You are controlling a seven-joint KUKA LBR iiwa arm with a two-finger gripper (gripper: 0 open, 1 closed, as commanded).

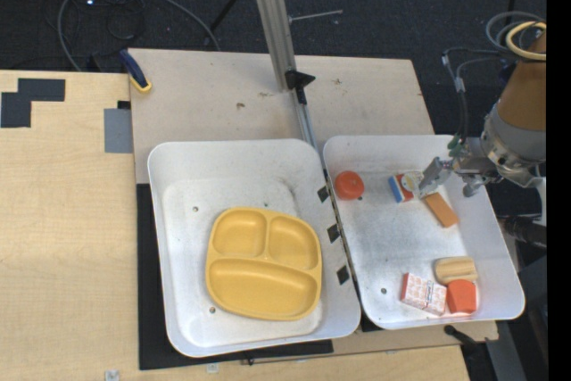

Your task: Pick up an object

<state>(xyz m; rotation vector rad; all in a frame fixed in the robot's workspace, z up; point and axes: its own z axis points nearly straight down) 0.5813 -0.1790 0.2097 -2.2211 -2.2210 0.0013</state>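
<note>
My gripper (pixel 451 180) hangs over the back of the right bin (pixel 379 254), its two fingers spread apart and open with nothing between them. Just below it lies an orange-brown block (pixel 440 210), slanted. A small blue, white and red item (pixel 401 187) sits beside the left finger (pixel 433 175). Further left, near the bin's wall, rests an orange-red ball (pixel 349 185). Toward the front right of the bin lie a tan roll (pixel 454 269), a red-orange cube (pixel 461 296) and a pink-and-white packet (pixel 422 293).
The left bin (pixel 178 192) holds a yellow divided plate (pixel 265 263). A metal post (pixel 275 22) rises behind the two bins. The grey arm with its orange band (pixel 522 103) enters from the right. Cables lie on the dark floor at the back.
</note>
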